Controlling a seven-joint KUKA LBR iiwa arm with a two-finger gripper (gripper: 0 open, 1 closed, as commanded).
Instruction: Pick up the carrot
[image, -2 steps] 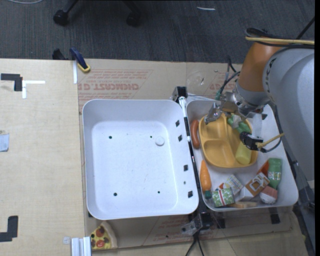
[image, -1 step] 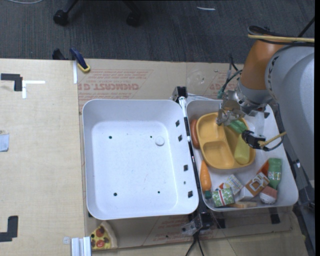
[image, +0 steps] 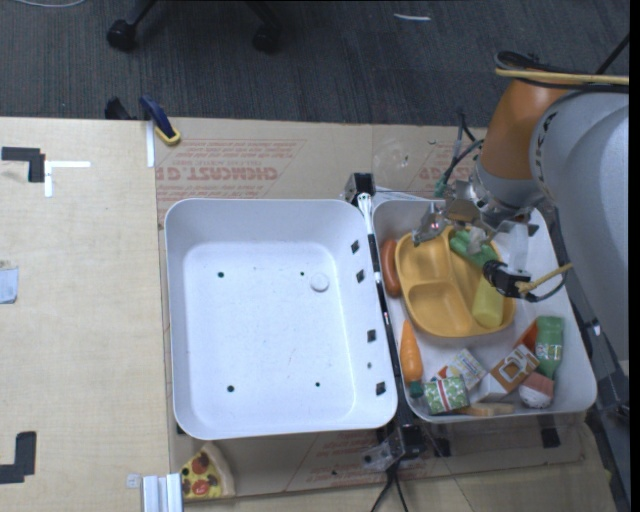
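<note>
The carrot (image: 410, 352) lies at the left wall of the right bin (image: 566, 400), long axis near-to-far, beside the yellow tray (image: 440, 290). My tool (image: 462, 232) hangs farther back, rightward; whether it's wide or narrow, I cannot tell.

Wide open floor in the left bin (image: 200, 400), bar one small white disc (image: 319, 283) near its far right. Crowded in the right bin (image: 575, 400): yellow divided plate (image: 440, 285) across the middle, tool (image: 470, 235) and grey arm (image: 590, 170) low over its far side. Carrot (image: 410, 352) pinched between plate and left wall, open from above only. Packets and cartons (image: 490, 378) packed along the near wall.
</note>
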